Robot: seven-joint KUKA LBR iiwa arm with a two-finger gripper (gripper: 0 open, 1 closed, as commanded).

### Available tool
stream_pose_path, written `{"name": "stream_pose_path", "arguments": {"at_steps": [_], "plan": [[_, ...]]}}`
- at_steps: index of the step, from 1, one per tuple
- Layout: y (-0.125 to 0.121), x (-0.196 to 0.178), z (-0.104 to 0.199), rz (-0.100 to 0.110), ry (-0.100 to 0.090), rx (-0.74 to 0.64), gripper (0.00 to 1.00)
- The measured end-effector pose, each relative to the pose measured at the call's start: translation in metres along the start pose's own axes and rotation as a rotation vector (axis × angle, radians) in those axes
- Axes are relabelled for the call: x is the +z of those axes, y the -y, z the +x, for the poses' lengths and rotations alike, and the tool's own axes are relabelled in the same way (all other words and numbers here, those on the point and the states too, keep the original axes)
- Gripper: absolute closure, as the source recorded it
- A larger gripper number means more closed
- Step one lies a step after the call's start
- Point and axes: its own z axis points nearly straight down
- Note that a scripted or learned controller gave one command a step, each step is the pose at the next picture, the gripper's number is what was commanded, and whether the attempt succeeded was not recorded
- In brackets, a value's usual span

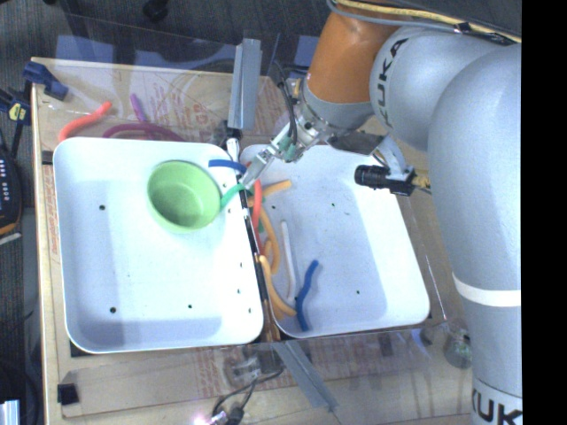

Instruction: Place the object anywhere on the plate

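Observation:
The green round plate [183, 194] lies in the upper middle of the left white bin [133, 299]. My gripper [251, 171] reaches down over the ridge between the two bins, just right of the plate's rim. A short blue strip [225, 163] and a thin green strip [233, 197] lie right at its tip, between the gripper and the plate. Whether either is held is not visible. Orange [276, 187], red [258, 204], white [286, 244] and blue [306, 283] flexible pieces lie along the left side of the right bin [372, 264].
The big grey arm with its orange band [350, 56] covers the upper right. A black camera-like part [383, 177] juts over the right bin's far edge. Pink and orange tubes [133, 131] lie on the bench behind the left bin.

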Motion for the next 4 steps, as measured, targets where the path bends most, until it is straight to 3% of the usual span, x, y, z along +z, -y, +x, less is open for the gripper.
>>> {"name": "stream_pose_path", "arguments": {"at_steps": [3, 4], "plan": [[0.0, 0.0, 0.0, 0.0, 0.0, 0.0, 0.0], [-0.046, -0.015, 0.049, -0.004, 0.003, -0.363, 0.0]]}}
